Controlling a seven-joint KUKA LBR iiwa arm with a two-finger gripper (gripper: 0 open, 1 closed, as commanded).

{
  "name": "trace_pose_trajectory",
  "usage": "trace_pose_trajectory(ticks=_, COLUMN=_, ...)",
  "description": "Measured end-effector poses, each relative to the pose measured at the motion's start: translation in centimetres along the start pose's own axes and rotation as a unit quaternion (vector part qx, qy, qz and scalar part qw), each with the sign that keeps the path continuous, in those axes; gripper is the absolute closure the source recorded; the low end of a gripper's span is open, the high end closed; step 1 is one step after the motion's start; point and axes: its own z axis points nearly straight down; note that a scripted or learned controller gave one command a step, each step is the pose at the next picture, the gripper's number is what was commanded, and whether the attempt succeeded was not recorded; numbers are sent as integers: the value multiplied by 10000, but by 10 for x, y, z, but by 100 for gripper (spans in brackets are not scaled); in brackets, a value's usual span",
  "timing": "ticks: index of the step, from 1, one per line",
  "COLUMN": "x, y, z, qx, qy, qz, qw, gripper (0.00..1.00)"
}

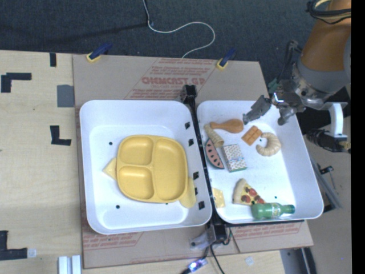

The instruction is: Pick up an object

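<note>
My gripper (268,113) hangs open over the back of the right bin (305,170), nothing between its fingers. Just below and left of it lie a chicken drumstick (227,125), a small orange cracker (251,135) and a curled croissant (268,144). Further forward are a silver-grey packet (234,157), a watermelon slice (214,154), a banana piece (213,133), a pizza slice (246,193) and a green bottle (272,210) lying on its side near the front wall.
The left bin (97,124) holds a yellow divided plate (153,168) with a yellow piece under its edges. A black divider clamp (190,93) sits between the bins. A white cable (182,30) runs behind.
</note>
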Motion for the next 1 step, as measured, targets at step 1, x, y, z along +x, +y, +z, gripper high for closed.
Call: trace_pose_trajectory(ticks=1, x=0, y=2, z=-7, qx=-57, qy=-7, qz=-14, qw=10000, gripper=0)
